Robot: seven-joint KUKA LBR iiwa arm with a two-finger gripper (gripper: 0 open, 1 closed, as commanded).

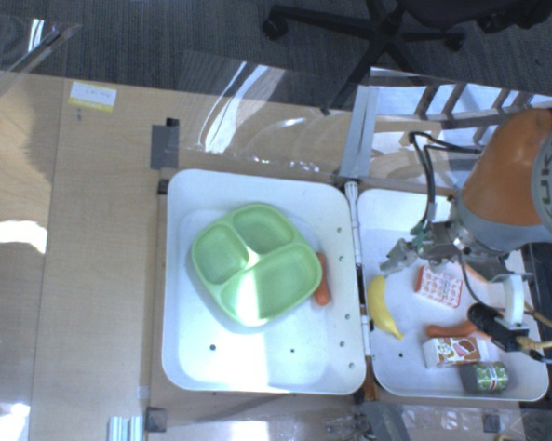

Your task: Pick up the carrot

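An orange carrot lies in the left bin, pressed against the right side of a green three-part plate and close to the bin's right wall. My gripper hangs over the upper left part of the right bin, just above the banana. It is to the right of the carrot, across the wall between the bins. I see nothing held in it.
The right bin also holds a red and white packet, a small juice carton, a green can and an orange elongated piece. The arm's orange band looms over that bin's far right.
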